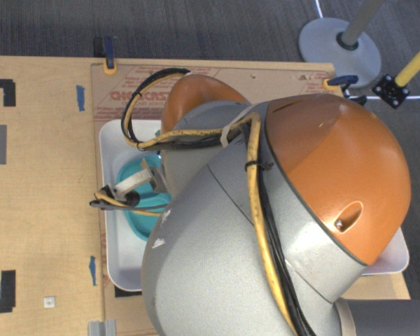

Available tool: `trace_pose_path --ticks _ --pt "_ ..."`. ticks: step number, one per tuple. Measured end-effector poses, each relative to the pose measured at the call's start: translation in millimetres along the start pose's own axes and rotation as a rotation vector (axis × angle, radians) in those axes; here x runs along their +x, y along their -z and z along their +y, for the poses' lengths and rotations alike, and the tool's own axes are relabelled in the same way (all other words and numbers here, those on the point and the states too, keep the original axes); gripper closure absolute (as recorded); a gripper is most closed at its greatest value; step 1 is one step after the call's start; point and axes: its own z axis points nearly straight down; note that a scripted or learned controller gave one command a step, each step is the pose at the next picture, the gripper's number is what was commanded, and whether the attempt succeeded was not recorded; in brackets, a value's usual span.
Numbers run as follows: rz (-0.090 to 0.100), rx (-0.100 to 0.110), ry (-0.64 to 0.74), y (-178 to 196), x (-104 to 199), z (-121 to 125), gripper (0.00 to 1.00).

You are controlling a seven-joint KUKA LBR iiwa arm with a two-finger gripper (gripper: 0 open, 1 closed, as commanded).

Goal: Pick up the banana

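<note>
The grey arm [217, 257] is seen nearest the lens, reaching in from the right, with its orange band [336, 166] turned upward. A yellow cable [255, 187] is run along its side and looped above the wrist. Much of both bins is covered by the arm. The claw [152, 182] is lowered into the left bin [110, 152], over the near edge of a teal dish [136, 219] that lies on the bin's floor. Whether the claw is open or closed cannot be told, since it is masked by the wrist, and nothing can be made out as gripped. Where the banana lies cannot be told. Of the right bin [395, 257], one white corner is seen past the orange band. The bins are carried on a pale brown table [35, 187], which is marked with black corner shapes [7, 93] and strips of blue tape [80, 98]. Beyond the table, a round grey stand base [339, 47] is set on dark carpet [196, 12].
</note>
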Motion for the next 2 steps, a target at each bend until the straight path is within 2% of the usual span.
trace_pose_path --ticks 1,2 --pt "-0.019 0.001 -0.125 -22.7 27.0 12.3 0.0" --pt "-0.019 0.002 -0.126 -22.7 27.0 12.2 0.0"
